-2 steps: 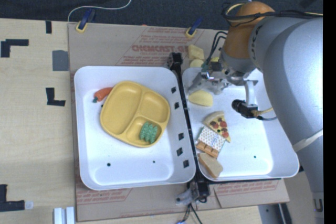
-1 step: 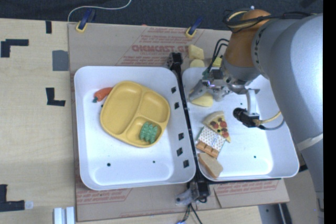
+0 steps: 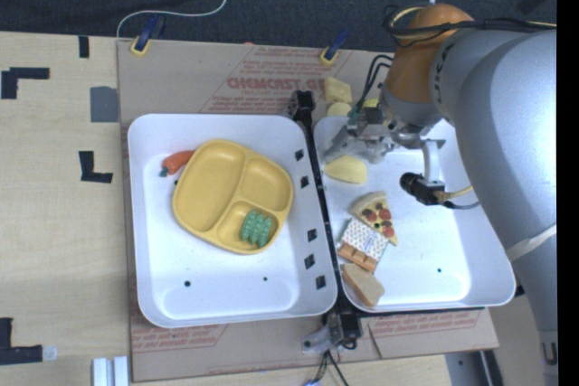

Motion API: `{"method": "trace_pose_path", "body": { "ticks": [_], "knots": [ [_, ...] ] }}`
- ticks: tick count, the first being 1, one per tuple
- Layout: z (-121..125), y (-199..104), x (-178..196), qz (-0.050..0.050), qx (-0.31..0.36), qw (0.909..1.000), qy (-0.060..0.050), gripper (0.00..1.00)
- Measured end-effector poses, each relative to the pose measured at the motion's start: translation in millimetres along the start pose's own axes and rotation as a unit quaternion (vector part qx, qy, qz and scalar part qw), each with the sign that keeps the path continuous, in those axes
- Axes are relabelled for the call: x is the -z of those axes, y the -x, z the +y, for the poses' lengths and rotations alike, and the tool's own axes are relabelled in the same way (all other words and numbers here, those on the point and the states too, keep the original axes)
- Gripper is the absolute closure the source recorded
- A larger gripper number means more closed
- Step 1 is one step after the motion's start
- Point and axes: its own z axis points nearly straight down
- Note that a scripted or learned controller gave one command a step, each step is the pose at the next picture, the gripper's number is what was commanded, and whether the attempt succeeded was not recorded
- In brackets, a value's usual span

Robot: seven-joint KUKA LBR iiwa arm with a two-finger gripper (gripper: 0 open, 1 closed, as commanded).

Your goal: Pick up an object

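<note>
right now the pincer hangs low over the right bin's far-left corner; whether it is apart or together, i cannot tell. just below it, toward the camera, lies a pale yellow piece, long axis running left-right across the bin.

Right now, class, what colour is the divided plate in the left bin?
Yellow: the divided plate shows plainly in the camera view.

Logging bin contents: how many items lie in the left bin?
3: a yellow tray, a green item in the tray's compartment, a carrot beside its upper-left edge. Others may be hidden underneath.
</note>
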Motion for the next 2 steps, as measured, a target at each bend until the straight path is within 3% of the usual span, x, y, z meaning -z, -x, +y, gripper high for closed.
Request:
{"method": "trace_pose_path", "body": {
  "ticks": [1,2],
  "knots": [
    [-17,10,1,-0.001,-0.001,1.0000,0.000,0.00],
    [3,0,0,0.000,0.000,1.0000,-0.001,0.00]
  ]
}}
